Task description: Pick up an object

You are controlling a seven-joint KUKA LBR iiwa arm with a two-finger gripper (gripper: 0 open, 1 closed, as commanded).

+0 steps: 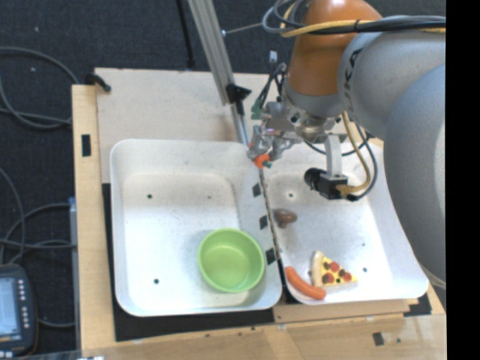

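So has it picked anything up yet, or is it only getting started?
Something small and orange sits right at the gripper, raised over the bins' far edge, though I can't tell whether it is truly held. The green bowl, brown lump, pizza slice and sausage lie in the bins.

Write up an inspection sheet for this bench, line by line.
Surface: wooden bench bearing a left bin and a right bin, side by side.
Job's things: green bowl in left bin; brown lump, pizza slice toy and orange sausage toy in right bin.
Clutter: nothing seen.
Grippers: gripper over the bins' shared edge, something small and orange at its tip.
Cables: black leads on the floor; looped cables on the arm.
Surroundings: dark floor, metal pole, handheld screen.
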